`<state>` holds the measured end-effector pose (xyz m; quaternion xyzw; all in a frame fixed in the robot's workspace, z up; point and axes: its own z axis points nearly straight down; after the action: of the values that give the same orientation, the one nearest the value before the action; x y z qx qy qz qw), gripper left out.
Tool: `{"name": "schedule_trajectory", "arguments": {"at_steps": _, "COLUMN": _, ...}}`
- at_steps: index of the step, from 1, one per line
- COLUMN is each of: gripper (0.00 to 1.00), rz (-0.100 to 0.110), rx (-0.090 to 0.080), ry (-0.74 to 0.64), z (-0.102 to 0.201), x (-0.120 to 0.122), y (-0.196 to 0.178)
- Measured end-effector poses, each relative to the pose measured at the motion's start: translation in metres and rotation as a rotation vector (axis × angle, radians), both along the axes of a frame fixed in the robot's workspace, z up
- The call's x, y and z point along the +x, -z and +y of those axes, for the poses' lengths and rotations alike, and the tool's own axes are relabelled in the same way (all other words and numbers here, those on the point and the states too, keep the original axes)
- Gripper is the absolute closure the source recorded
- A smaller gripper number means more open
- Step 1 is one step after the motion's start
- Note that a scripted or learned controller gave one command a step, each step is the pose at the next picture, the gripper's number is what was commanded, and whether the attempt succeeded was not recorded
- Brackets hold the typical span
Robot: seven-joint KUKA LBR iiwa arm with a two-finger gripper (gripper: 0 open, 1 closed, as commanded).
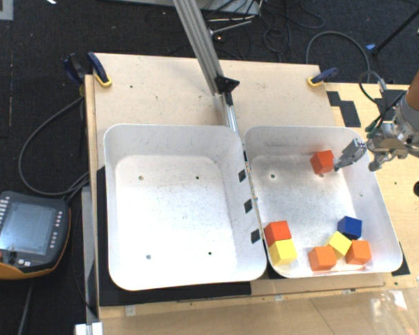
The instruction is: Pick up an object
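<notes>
Dark carpeted floor (28, 61) around bench, black cables trailing upper right. Pale speckled wooden bench top (160, 89), yellow-blue clamps at upper corners. Left shallow white plastic bin (126, 142) centre-left; right shallow white plastic bin (293, 139) centre-right. Grey teach pendant with screen (26, 234) lower left; no writing legible. Two-finger metal gripper (369, 155) at right bin's upper right edge; jaw state cannot tell. Orange cube (322, 162) just beside it, apart from cube cluster lower right.
</notes>
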<state>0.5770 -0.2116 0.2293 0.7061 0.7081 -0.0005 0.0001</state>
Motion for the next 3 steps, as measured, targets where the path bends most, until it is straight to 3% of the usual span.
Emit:
{"name": "schedule_trajectory", "arguments": {"at_steps": 1, "gripper": 0.0, "rz": 0.003, "rx": 0.001, "ry": -0.002, "z": -0.007, "x": 0.049, "y": 0.139}}
{"name": "schedule_trajectory", "arguments": {"at_steps": 2, "gripper": 0.0, "rz": 0.02, "rx": 0.009, "ry": 0.001, "z": -0.011, "x": 0.104, "y": 0.133}}
{"name": "schedule_trajectory", "arguments": {"at_steps": 3, "gripper": 1.0, "rz": 0.013, "rx": 0.005, "ry": -0.002, "z": -0.011, "x": 0.104, "y": 0.123}}
